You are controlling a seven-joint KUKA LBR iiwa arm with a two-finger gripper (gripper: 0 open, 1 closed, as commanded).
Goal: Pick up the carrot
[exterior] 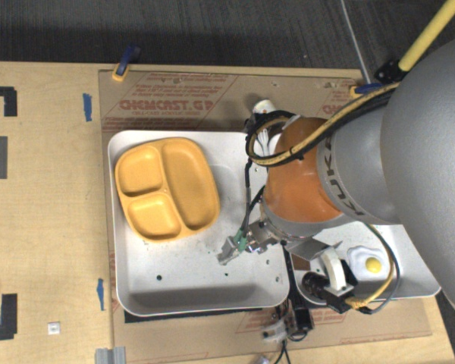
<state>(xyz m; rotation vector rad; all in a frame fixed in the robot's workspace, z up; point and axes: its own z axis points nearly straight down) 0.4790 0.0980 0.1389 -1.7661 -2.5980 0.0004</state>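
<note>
- gripper low over the left bin, near its right edge; open or closed, I cannot tell
- yellow divided plate in that bin's far left corner
- where the carrot lies, I cannot tell

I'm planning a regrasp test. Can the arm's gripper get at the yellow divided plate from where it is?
Probably yes. The gripper is over the left bin, to the lower right of the yellow divided plate, with just bare bin floor between them in this view.
</note>
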